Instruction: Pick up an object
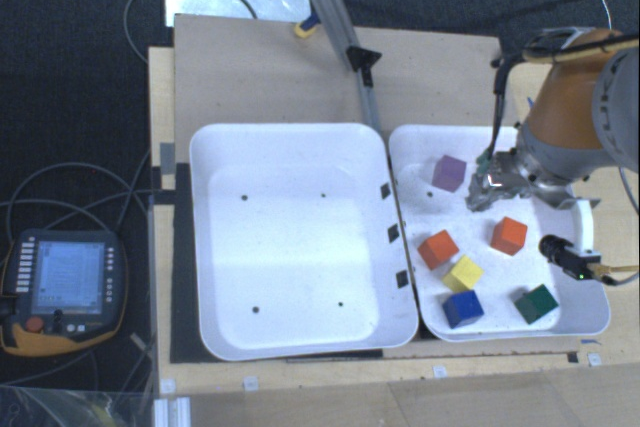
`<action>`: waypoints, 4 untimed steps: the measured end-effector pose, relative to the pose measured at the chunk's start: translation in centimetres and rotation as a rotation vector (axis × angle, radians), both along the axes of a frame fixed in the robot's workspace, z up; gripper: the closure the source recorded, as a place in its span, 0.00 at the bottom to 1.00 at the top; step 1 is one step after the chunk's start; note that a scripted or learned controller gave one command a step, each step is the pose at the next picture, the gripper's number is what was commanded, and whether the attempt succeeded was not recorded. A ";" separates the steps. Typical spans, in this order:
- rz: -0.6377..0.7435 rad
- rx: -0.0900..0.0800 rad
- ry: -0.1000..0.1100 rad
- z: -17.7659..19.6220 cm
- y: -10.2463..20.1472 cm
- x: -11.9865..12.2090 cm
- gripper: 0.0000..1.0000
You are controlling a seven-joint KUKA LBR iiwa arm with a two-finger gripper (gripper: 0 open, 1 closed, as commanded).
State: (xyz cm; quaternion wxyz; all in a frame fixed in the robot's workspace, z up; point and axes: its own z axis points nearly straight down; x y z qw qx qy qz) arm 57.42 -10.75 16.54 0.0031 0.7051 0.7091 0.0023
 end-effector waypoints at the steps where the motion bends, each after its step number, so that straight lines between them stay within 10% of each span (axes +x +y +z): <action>1: 0.001 0.000 0.001 4.8 0.8 -0.1 1.00; 2: 0.000 0.000 0.001 9.4 0.8 -0.6 1.00; 4: 0.007 0.004 0.006 8.9 12.8 -1.6 1.00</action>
